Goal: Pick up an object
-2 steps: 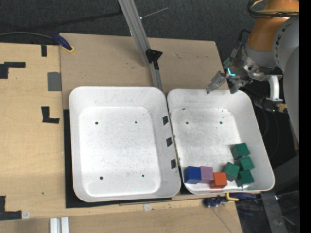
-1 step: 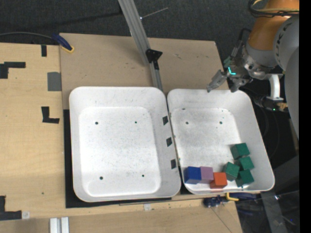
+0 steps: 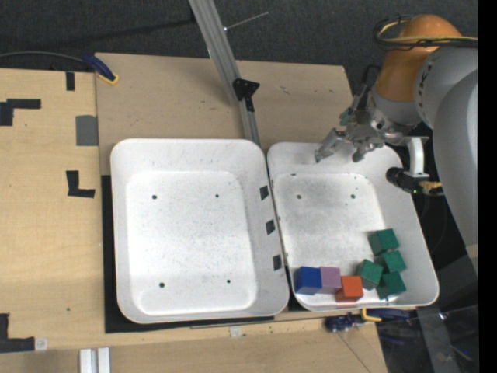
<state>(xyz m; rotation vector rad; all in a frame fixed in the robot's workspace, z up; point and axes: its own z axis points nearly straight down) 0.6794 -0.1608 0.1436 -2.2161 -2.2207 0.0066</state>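
Plywood bench top [image 3: 46, 231] seen from above, carrying two shallow white plastic bins side by side on a black mat. At the near edge of the right-hand white bin [image 3: 326, 200] lies a cluster of small blocks: a blue cube [image 3: 308, 279], a pale purple cube [image 3: 331, 277], an orange cube [image 3: 351, 287] and several dark green blocks [image 3: 386, 261]. The grey arm's two-finger gripper [image 3: 339, 151] hovers over that bin's far rim, fingers spread apart with nothing between them, well apart from the blocks. Judging by this, nothing has been picked yet: reaching, closing on a block and lifting all remain.
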